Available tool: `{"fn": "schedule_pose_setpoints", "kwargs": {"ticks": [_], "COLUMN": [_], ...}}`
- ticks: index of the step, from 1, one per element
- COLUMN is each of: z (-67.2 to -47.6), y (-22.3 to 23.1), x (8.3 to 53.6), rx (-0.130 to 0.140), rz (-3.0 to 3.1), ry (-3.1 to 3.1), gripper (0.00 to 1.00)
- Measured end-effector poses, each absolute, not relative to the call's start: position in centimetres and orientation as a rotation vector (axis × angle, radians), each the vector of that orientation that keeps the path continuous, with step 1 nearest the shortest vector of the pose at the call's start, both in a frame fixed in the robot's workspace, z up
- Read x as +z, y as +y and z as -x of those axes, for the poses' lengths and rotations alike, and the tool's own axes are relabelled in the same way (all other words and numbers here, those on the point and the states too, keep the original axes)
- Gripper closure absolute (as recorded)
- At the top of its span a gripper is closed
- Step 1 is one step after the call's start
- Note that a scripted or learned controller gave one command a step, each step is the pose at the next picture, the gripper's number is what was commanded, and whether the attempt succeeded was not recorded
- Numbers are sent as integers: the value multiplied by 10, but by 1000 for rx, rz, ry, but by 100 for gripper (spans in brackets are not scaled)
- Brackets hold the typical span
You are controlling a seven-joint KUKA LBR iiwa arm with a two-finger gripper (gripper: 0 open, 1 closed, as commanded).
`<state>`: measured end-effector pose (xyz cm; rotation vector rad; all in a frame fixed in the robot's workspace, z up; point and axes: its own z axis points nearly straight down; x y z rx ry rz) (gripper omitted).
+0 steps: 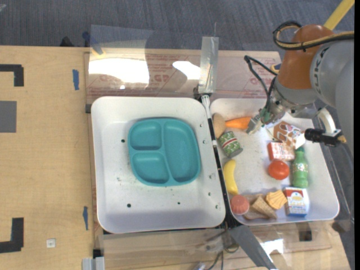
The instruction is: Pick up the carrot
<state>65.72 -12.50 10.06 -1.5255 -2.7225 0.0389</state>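
Over on the tan wooden worktop (39, 167) we've got the two shallow white plastic bins side by side. We'd say the pick is barely underway. The left bin (107, 196) holds just a teal three-compartment plastic tray (165, 151). The right bin (326, 204) is packed with toy food, and the grey arm with its orange band (315, 61) reaches down into that bin's far end.

The stubby orange toy carrot (238, 123) lies flat on the bin floor near the far left corner, between a pale tan potato-like lump (218, 124) and the end effector (260, 121). A green labelled can (229, 143) sits just beside the carrot on the near side, with a yellow toy banana (230, 176) further toward us.

The end effector tip is right at the carrot's right end, maybe touching, but we can't tell from this angle whether it's spread or clamped. Nothing shows the carrot between anything, so we're calling it not grasped yet: the grip and the lift are both left.
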Motion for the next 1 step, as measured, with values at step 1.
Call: {"fn": "schedule_pose_setpoints", "kwargs": {"ticks": [1], "z": [-611], "y": [-51], "x": [214], "rx": [-9], "rz": [1777], "ry": [-2598], "gripper": [100]}}
